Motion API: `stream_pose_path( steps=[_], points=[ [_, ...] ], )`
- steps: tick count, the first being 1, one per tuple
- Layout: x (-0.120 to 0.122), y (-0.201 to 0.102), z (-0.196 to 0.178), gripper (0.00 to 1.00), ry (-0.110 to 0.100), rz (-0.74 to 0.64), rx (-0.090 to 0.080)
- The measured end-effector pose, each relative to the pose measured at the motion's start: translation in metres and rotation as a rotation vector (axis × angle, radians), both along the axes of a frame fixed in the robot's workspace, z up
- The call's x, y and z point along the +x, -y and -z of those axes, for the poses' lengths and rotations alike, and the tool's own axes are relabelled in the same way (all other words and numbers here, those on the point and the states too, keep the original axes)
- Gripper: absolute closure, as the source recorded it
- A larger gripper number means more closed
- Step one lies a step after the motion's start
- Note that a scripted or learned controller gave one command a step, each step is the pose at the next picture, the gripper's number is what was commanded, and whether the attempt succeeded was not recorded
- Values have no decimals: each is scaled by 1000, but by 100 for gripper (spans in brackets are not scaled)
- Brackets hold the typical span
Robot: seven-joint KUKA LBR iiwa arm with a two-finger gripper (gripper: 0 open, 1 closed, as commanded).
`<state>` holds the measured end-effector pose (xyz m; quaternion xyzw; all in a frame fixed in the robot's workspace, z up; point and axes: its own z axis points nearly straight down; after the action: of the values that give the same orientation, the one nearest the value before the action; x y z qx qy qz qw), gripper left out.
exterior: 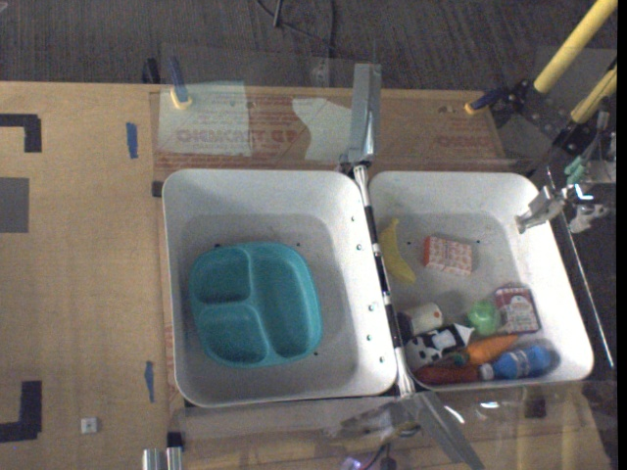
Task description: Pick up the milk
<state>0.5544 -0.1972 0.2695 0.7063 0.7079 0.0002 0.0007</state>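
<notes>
The milk point(440, 342) looks like a small carton with black and white cow patches. It lies on its side near the front left corner of the right bin point(578, 311). A white cup-like thing point(424, 316) touches it at the back, a red item point(446, 372) lies along its front, and an orange carrot point(496, 348) lies against its right end.
Also in the right bin: a yellow banana point(395, 250) by the left wall, an orange-white box point(448, 255), a red-white packet point(516, 309), a green piece point(482, 316) and a blue bottle point(520, 362). The left bin point(196, 204) holds a teal divided plate point(255, 302). Metal fixtures point(563, 202) overhang the right rim.
</notes>
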Motion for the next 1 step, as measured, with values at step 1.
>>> stream_pose_path(
  steps=[1],
  points=[
    [33, -49, 165, 0, 1, -438, 0]
  ],
)
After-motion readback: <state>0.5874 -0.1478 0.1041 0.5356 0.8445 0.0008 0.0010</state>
